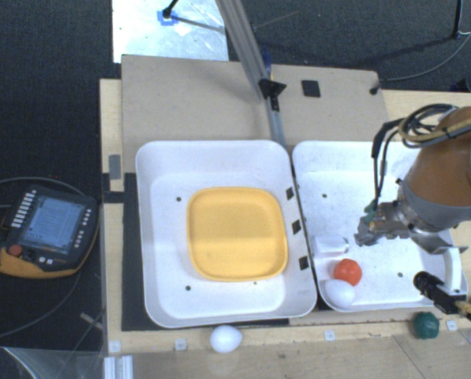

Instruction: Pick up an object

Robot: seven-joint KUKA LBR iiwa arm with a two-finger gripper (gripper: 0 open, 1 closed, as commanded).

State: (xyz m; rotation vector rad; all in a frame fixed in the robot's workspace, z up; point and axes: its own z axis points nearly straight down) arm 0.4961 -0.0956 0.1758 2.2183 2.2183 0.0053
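While the gripper (367,231) hangs over the right bin (322,164), I cannot tell its state. An orange ball (347,272) lies in this bin, touching a white egg (338,293). The left bin (160,172) holds a yellow plate (237,232).

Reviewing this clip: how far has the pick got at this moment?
Done: the arm has reached into the right bin, with the gripper low over its floor. In hand: nothing visible between its fingers; whether they are open or shut can't be told. Left: the whole grasp and lift. The orange ball, white ball and small white piece lie in the bin's near corner, and the yellow plate sits in the left bin.
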